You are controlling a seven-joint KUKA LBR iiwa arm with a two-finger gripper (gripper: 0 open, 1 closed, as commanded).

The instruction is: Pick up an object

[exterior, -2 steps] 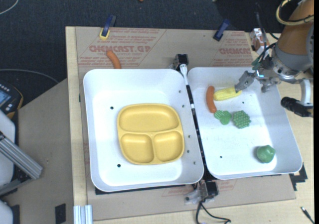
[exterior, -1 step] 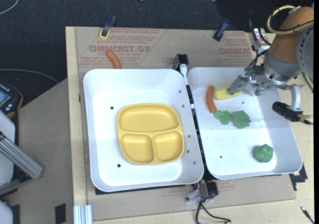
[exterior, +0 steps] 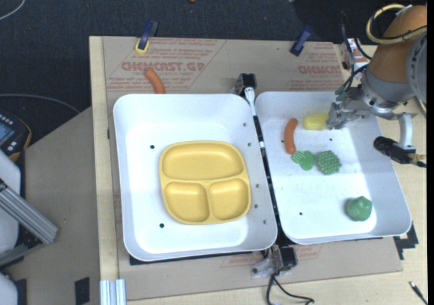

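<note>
Yellow and smooth, a small rounded block (exterior: 314, 121) lies in the right white bin (exterior: 380, 219) touching the hand (exterior: 336, 118), whose opening I cannot tell, with an orange sausage shape (exterior: 290, 135) and knobbly green pieces (exterior: 317, 161) near it.
</note>
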